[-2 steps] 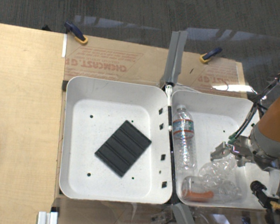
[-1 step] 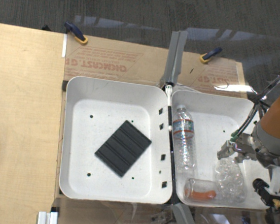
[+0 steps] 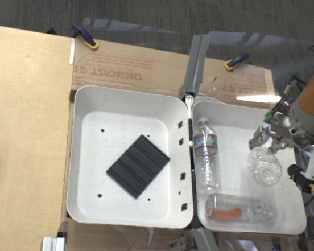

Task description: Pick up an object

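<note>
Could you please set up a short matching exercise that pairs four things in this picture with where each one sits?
Things:
1. black ridged block
2. labelled water bottle
3. clear container with something orange inside
4. pincer

Places:
a. lying along the near wall of the right bin
b. above a small clear bottle at the right bin's right side
c. on the floor of the left bin, turned at a slant
d. lying along the right bin's left wall

Pairs: 1-c, 2-d, 3-a, 4-b
</note>
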Controlling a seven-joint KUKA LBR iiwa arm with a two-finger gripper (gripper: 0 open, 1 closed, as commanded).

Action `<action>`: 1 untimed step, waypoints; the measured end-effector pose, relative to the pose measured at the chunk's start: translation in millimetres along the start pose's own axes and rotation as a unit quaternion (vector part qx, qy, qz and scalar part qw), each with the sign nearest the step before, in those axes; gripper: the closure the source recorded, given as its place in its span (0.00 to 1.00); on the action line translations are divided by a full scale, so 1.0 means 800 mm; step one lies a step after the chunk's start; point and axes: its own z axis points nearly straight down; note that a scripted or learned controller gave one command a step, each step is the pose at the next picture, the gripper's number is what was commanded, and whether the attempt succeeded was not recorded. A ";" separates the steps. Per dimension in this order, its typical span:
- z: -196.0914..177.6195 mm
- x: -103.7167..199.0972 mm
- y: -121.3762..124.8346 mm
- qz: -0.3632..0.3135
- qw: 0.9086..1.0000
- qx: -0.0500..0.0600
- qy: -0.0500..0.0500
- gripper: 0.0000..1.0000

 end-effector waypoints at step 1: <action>0.013 0.039 -0.018 0.065 0.998 0.002 0.000 1.00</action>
